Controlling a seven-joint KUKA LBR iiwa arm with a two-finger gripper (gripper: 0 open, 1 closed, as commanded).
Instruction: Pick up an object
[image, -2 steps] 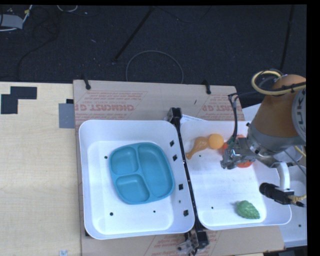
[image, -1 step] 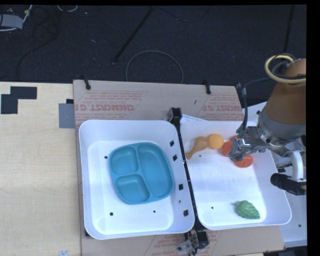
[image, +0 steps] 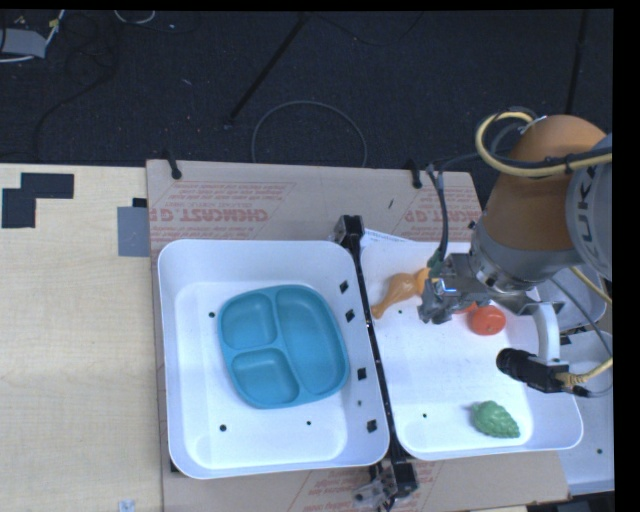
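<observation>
The gripper is hovering in the right bin; finger state cannot be determined. An orange object is lying at its 9 o'clock, a red ball at 4 o'clock.

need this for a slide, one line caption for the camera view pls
KUKA arm's gripper over the right bin beside an orange toy, red ball and green toy; blue divided plate in left bin.

Likely a robotics lab, white bins, loose cables, dark carpet
</observation>
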